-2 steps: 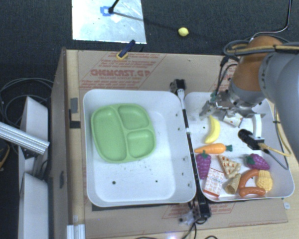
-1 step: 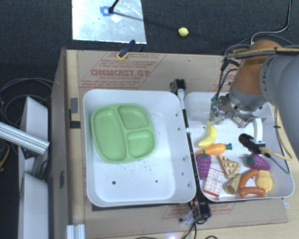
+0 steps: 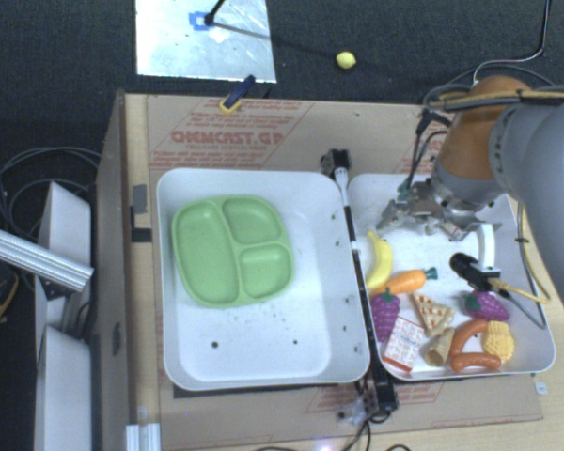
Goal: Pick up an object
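Nothing lifted yet by my reading: the gripper [image 3: 432, 216] hangs low over the back of the right bin [image 3: 543, 346], jaw state impossible to tell, while banana [image 3: 381, 260], carrot [image 3: 406, 281] and the other toy foods lie near its front.

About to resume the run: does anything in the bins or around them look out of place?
One thing: a small yellow ball lies on the dark floor beyond the bench, outside both bins. The toy food sits crowded along the right bin's near side, and the green plate lies flat in the left bin. No spills or damage that I can see.
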`<state>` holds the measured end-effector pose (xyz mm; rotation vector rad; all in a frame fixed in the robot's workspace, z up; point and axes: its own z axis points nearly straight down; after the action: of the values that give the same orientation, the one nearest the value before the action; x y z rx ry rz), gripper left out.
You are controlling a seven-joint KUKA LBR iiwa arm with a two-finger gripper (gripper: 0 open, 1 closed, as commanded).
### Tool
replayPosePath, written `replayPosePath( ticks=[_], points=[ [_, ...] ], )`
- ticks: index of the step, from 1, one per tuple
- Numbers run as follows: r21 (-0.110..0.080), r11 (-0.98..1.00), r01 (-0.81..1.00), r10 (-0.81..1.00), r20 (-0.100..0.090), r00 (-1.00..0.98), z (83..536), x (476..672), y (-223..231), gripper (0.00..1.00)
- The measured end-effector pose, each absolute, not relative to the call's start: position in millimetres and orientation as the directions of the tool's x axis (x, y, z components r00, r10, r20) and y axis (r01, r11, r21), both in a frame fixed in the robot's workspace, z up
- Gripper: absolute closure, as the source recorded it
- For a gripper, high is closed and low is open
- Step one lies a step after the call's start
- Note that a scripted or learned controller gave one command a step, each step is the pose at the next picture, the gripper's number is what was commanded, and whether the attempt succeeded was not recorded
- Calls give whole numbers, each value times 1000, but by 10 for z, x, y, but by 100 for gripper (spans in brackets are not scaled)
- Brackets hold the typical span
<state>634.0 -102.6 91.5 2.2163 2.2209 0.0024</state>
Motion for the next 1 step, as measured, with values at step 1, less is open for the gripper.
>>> replayPosePath(
  ticks=[1],
  points=[
    [3,4,1000,1000,0,-4,851,6694,-1017,0]
  ],
)
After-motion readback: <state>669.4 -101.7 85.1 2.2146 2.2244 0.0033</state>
